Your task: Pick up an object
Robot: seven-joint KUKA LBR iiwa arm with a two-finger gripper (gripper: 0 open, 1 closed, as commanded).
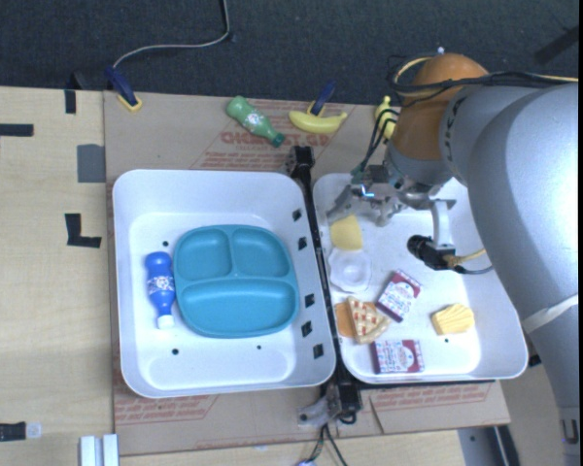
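Here the gripper, its grip state impossible to tell, hovers at the right bin's twelve o'clock end, with the yellow cheese block just beside it toward seven o'clock.

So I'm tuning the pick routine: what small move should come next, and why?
Probably lower the gripper slightly onto the yellow cheese wedge. It hovers at the right bin's upper left, just above that wedge, the closest item.
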